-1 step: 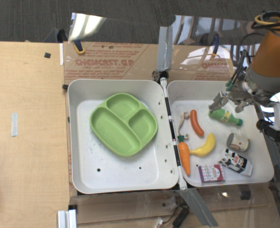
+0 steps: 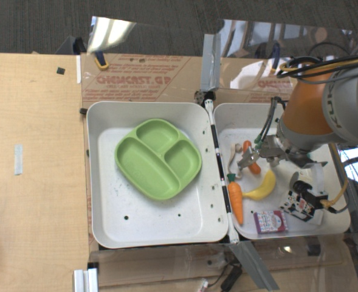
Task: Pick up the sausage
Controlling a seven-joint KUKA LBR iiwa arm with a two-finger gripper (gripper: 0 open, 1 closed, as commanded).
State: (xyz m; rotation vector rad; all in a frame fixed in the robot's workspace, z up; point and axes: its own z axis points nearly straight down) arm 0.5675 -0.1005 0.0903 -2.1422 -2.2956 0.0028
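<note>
gripper [image 2: 249,161] hangs low in the right bin [image 2: 337,224]; i cannot tell how it is set. sausage [image 2: 250,156] sits right at its tip. banana [image 2: 261,186], carrot [image 2: 236,201] and purple box [image 2: 270,222] lie just below. board [image 2: 143,78] behind reads "gigacast".

Green divided plastic plate [image 2: 158,158]: smooth, slight sheen. White plastic bins [image 2: 103,224]: glossy. Pale wood-look desk [image 2: 33,163]: matt. Yellow banana [image 2: 261,187]: smooth plastic.
</note>
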